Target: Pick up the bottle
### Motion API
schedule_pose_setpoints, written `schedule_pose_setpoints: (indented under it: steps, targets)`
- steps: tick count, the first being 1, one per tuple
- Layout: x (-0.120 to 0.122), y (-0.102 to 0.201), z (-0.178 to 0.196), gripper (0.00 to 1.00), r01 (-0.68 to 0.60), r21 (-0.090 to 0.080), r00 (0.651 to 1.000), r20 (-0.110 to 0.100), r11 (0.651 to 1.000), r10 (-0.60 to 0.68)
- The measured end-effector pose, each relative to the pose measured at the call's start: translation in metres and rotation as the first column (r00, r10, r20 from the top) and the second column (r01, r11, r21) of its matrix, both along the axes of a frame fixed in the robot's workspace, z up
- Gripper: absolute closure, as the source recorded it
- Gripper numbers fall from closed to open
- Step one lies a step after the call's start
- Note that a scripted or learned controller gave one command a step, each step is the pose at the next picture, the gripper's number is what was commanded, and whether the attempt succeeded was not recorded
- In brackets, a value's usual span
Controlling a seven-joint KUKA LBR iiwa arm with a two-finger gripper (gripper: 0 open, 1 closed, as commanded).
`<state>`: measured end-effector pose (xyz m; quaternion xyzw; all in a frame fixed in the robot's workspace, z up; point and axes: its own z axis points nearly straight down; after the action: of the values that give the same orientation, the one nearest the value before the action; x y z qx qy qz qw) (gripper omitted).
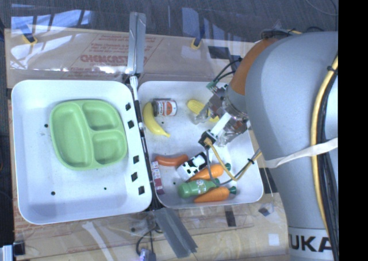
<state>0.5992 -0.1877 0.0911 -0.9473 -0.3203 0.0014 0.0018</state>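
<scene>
The left bin (23, 156) holds a green divided plate (89, 133), lying flat with its three compartments up, toward the bin's nine o'clock side. A row of small black clips (135, 156) runs down the seam where the two bins meet.

The right bin (172, 88) carries the clutter. At its eleven o'clock corner a banana (153, 121) lies curved along the left wall, and just beside it, toward twelve o'clock, a small can (165, 107) rests on its side. A yellow item (196, 106) sits further right along the top edge; its right part is hidden by the gripper hardware, so what it is stays unclear. Lower, at about seven o'clock, a red-orange sausage-shaped piece (169, 161) lies across the floor, with a black-and-white toy (195, 164) touching its right end. The green bottle (197, 187) lies on its side at the bin's six o'clock, wedged between one carrot (208, 172) above it and another carrot (215, 195) below, both touching it.

The gripper (218, 121) hangs over the bin's two o'clock area, well apart from the bottle. Its fingers are lost among brackets, tags and cables, so I cannot tell whether they stand apart or together, nor whether they touch anything. A yellow cable (230, 171) loops down from it across the upper carrot. The grey arm (293, 122) covers the bin's right wall and is cut off at the frame's edge.
</scene>
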Motion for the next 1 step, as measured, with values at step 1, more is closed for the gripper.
schedule_pose_setpoints:
  steps: [1]
  targets:
    - [0.0008, 0.0033, 0.0101, 1.0, -0.012, 0.003, 1.0, -0.004, 1.0, 0.012]
